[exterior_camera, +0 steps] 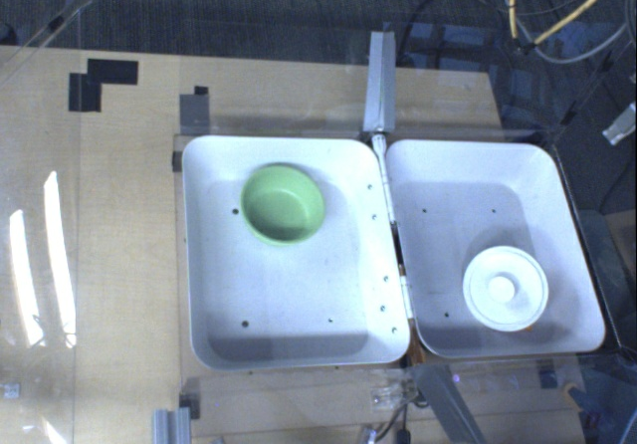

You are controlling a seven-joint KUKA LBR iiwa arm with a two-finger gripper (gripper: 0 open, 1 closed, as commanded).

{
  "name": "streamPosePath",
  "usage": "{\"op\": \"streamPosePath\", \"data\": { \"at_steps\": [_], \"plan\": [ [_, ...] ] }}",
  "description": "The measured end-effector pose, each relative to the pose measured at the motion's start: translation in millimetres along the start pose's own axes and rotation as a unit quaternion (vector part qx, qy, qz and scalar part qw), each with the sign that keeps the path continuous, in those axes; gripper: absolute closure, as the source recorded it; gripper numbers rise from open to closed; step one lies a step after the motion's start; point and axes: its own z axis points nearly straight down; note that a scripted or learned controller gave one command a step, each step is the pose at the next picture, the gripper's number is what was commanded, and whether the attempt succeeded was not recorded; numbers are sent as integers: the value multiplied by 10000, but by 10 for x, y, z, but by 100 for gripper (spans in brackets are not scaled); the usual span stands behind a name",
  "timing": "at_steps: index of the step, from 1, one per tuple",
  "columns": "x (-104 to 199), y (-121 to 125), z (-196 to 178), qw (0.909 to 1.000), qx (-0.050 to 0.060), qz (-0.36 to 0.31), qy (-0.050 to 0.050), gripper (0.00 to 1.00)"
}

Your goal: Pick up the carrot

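Picking has not begun: a green bowl (285, 203) sits in the left bin (214, 333), a white lid (506, 289) in the right bin (448, 183); the gripper's state I cannot tell.

Even overhead light, moderately bright, cool cast. White bins (299, 333) near blown out; soft shadow along their 6 o'clock walls. Glare streaks on clear sheet (40, 253) at 9 o'clock. Floor at 12 o'clock dim. Whole frame slightly soft, grainy.
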Motion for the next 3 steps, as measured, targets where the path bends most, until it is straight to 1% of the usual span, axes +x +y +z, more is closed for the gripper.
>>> {"op": "streamPosePath", "data": {
  "at_steps": [1,2,3],
  "plan": [
    [-498,117,495,9872,-1,-1597,6,100],
    [-687,460,-379,9490,59,-3153,70,100],
    [-231,546,-28,9209,67,-3896,74,100]
  ]
}}
